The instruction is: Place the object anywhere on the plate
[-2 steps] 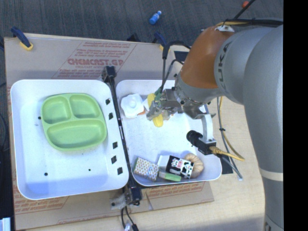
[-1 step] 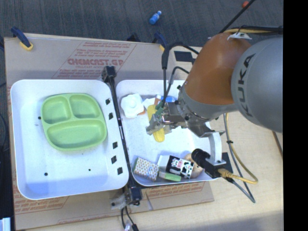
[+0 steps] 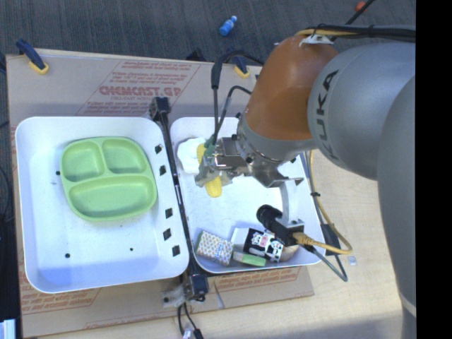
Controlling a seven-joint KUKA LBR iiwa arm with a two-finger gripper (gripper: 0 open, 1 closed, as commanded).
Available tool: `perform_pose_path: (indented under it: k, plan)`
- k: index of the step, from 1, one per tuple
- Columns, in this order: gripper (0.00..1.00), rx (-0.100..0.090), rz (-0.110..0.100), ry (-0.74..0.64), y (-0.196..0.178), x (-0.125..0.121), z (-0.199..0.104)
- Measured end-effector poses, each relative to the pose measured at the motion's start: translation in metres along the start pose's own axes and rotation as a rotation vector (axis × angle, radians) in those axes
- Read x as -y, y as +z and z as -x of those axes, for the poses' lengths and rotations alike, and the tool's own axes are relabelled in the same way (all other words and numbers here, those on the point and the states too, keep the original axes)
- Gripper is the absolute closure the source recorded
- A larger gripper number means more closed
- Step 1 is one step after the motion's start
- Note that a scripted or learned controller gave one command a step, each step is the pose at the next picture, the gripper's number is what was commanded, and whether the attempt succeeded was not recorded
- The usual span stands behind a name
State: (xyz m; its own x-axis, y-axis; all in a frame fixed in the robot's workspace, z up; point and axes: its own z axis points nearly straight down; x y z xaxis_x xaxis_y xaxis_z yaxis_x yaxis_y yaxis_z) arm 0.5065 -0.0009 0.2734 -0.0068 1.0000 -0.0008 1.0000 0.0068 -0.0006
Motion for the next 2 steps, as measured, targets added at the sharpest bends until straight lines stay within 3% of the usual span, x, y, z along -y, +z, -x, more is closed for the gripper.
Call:
perform_pose_path:
  k: [1,2]
  plan:
    - [1.0,0.0,-0.004,0.0,0.082,0.031,-0.019]
    - [1.0,0.0,0.0,0.003,0.063,-0.037,0.055]
